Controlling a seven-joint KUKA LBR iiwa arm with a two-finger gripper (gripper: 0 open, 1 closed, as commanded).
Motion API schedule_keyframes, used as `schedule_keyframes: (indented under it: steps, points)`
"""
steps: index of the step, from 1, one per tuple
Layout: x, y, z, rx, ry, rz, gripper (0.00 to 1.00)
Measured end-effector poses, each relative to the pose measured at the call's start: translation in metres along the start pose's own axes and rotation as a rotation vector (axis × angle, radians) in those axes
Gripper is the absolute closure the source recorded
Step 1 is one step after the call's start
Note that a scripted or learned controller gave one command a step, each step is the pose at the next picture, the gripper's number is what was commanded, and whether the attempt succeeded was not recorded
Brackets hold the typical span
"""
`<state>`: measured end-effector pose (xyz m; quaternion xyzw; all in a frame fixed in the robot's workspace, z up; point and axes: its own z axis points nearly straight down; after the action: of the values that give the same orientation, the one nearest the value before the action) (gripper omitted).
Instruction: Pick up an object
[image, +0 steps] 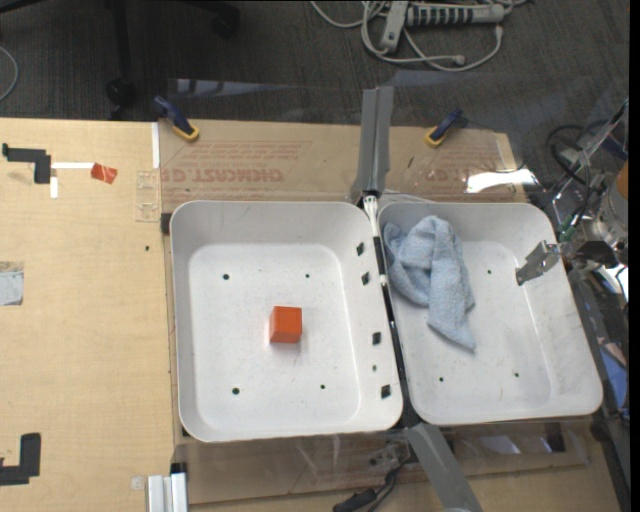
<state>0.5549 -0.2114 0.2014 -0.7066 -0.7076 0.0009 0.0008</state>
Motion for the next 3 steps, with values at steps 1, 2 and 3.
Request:
schedule_keyframes:
  steps: [1,2,3]
  points:
    - [0.015,-0.037,0.11,-0.003,0.0,-0.215,0.0]
    - [0.057,0.015,0.11,-0.003,-0.001,-0.304,0.0]
    - [0.026,0.038,0.085,-0.005,-0.003,-0.562,0.0]
